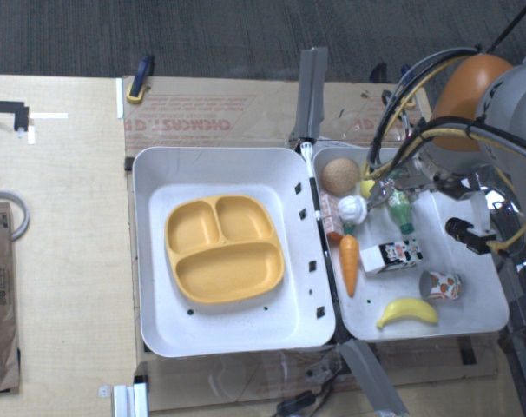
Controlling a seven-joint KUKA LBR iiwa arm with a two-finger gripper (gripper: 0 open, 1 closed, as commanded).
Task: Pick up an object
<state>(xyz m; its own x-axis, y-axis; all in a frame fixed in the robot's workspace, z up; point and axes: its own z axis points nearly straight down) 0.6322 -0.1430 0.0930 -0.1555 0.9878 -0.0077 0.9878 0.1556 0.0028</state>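
Gripper [386, 189] hangs low at the right bin's [471, 320] back, beside the green bottle [402, 211]; whether it is spread or pinching, I cannot tell. Carrot [349, 263] lies lengthwise nearer the front.

From my station I cannot tell how the gripper [386, 187] fingers stand; cables and the wrist cover them. The arm [489, 102] is cut off by the right edge. The green bottle [401, 210] is partly hidden under the gripper, and the yellow item [367, 188] beside it is too covered to identify. The brown paper bag [0, 294] runs off the left edge. Print on the small carton [395, 254] is too small to read.
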